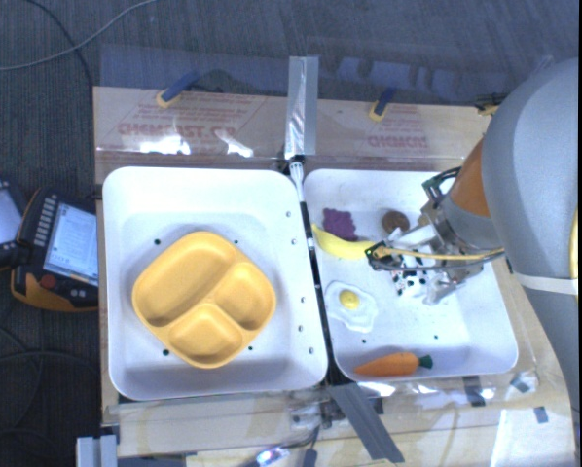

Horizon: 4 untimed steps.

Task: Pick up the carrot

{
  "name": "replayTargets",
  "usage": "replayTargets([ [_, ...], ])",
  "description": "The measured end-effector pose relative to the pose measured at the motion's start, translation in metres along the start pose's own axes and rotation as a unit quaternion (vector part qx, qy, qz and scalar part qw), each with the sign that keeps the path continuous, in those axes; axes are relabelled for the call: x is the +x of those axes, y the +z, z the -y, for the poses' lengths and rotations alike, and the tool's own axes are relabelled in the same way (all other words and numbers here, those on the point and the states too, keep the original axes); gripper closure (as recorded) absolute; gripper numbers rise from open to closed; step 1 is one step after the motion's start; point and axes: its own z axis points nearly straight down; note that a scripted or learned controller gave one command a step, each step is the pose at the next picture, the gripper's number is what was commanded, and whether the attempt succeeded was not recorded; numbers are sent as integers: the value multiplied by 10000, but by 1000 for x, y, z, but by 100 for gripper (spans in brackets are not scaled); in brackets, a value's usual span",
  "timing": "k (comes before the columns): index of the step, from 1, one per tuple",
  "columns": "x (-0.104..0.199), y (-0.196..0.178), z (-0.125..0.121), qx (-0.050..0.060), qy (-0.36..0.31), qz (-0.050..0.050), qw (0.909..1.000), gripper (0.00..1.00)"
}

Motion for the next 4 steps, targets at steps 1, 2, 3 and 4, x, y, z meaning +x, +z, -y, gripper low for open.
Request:
replayTargets([
  [1,-31,-76,80,89,390,242,9989,0],
  [2,-55,-50,66,95,406,243,9988,0],
  [3,-55,-57,66,109,391,264,9988,100],
  [4,-42,-123,80,82,373,234,9990,100],
])
